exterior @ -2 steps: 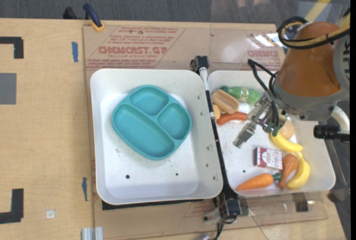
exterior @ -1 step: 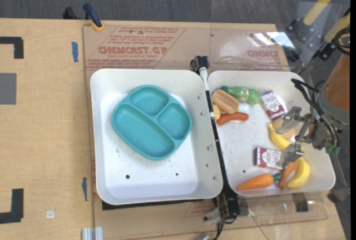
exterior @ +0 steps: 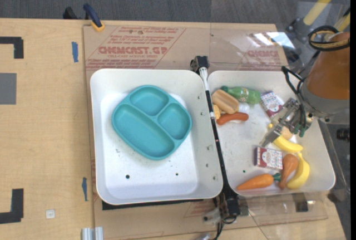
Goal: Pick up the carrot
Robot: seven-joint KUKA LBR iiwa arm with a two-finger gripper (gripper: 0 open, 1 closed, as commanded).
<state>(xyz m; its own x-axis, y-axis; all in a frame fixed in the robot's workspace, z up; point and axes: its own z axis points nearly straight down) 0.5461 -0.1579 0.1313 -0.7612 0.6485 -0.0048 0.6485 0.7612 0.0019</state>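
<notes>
Gripper hovers in the right bin above a banana; its finger state is unclear. Carrot lies apart by the front wall.

Robot lab: plywood bench, two white bins, toy food.

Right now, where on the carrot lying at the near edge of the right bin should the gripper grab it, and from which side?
Probably the thick orange middle of the carrot, from straight above, with the gripper closing across its width. It lies flat, pointing left, its green end by a second carrot and the banana, so the tapering left half has more room.
</notes>
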